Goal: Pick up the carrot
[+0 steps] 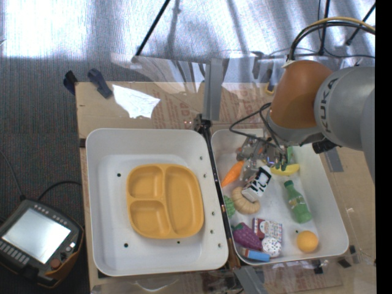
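— Where's the carrot [232,173]?
— In the right bin [324,192], at its left wall, just left of the gripper [256,164].
— Gripper pinching anything?
— Can't tell from here.

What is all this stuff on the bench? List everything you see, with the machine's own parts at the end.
Bins: two, white, side by side on the bench.
Tray: one, yellow, three compartments, in the left bin.
Carrot: one, orange, upper left of the right bin.
Carton: one, white with black marks, beside the carrot.
Bottle: one, green, right bin.
Orange: one, lower right corner.
Grapes: one purple bunch, lower left.
Banana: one, yellow, partly hidden by the arm.
Handheld screen: one, grey, on the floor at left.
Gripper: one, above the carton.
Arm: one, grey and orange, from the right.
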Controlling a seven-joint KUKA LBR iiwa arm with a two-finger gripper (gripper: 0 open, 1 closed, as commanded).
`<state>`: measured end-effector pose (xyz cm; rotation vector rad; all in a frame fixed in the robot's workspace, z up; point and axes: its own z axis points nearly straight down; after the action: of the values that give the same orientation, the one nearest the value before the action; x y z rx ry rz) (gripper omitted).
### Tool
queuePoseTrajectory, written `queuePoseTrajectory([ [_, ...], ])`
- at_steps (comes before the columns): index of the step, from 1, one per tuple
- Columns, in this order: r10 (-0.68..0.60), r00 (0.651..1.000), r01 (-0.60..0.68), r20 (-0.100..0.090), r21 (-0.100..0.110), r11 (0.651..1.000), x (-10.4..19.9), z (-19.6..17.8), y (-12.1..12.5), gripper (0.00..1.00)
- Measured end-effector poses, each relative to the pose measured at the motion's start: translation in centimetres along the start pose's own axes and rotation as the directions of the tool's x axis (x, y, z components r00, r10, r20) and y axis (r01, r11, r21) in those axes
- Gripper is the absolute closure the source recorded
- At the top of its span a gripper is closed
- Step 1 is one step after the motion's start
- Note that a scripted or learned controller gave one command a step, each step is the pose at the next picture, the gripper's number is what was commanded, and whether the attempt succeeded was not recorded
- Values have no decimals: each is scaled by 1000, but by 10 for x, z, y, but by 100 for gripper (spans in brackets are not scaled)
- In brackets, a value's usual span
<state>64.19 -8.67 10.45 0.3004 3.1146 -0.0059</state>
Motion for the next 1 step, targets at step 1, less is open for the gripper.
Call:
queuePoseTrajectory([
  [1,-128,992,128,-12,-5,992,35,3,-11,100],
])
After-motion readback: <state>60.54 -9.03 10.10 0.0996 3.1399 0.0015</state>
